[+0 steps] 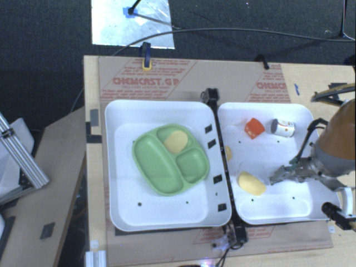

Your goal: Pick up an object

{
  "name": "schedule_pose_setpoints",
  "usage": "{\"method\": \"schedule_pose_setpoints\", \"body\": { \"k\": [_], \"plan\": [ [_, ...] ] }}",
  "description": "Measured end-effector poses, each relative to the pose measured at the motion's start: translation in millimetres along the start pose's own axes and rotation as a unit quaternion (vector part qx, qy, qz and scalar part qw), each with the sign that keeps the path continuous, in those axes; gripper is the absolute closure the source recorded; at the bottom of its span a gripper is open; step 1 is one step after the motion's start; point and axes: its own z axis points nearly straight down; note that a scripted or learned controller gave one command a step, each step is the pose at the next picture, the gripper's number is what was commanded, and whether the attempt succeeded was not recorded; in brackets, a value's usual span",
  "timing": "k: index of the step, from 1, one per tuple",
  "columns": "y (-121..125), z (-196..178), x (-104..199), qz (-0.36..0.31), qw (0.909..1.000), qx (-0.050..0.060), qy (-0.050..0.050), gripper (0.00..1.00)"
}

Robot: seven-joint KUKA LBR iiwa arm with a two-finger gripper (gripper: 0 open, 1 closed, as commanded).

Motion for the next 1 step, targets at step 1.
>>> {"method": "schedule_pose_setpoints", "body": {
  "k": [1],
  "plan": [
    [1.7, -13.5, -0.9, 0.000, 1.0000, -0.003, -0.002, 1.00]
  ]
}}
